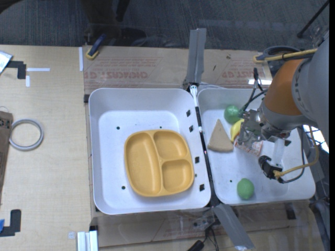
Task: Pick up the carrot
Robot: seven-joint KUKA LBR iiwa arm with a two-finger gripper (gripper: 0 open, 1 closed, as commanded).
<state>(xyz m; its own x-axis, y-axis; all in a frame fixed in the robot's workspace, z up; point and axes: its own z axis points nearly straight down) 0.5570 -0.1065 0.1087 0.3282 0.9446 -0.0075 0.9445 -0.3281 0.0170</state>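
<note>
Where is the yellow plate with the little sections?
The yellow plate lies in the middle of the left bin in the camera view, across the divider from the tan wedge.

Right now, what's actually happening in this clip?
A grey KUKA arm reaches in from the right over the right-hand bin, with its gripper low among the items at that bin's middle. Beside it lie a tan wedge-shaped piece, a green round item and something yellow; a second green ball sits alone toward the near edge. I cannot pick out a carrot or see anything held. The left bin holds a yellow divided plate.
</note>
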